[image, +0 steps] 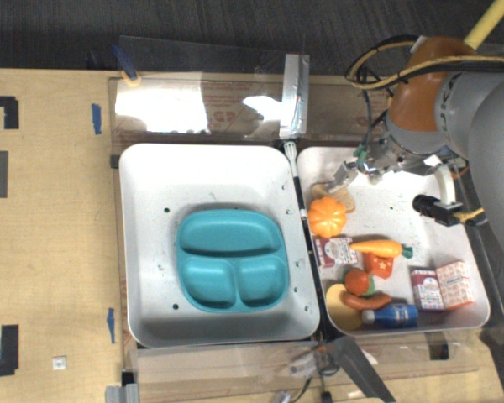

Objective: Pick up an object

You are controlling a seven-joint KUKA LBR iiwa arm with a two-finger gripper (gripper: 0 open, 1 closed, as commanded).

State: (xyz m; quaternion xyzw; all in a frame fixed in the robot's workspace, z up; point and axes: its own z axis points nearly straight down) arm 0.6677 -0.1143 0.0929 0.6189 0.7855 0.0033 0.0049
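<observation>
Looking down on a cardboard-brown bench [42, 225] carrying two shallow white bins side by side, with dark floor running along at 12 o'clock. Finding in the left bin [143, 183] a teal divided tray [231, 259], lying flat near the middle.

Reaching in from 3 o'clock with the grey arm [479, 116], orange band showing above the wrist. Hanging the gripper [351, 171] over the right bin [454, 183], toward its 11 o'clock corner. Not being able to tell whether the gripper is spread or pressed together.

Noting the things to pick, all lying in the right bin:
- Placing an orange pumpkin [328, 217] at 9 o'clock by the bin's left wall, near the gripper, at the gripper's 7 o'clock.
- Seeing a maroon-and-white carton [334, 251] sitting just at the pumpkin's 6 o'clock.
- Finding a carrot [376, 247] lying crosswise near the middle, with an orange-red block [380, 265] touching it at 6 o'clock.
- Spotting a red tomato [359, 282] and a blue bottle [392, 315] crowding together around 7 o'clock, the bottle lying on its side by the near wall.
- Seeing two small cartons [441, 286] standing side by side at 4 o'clock.
</observation>
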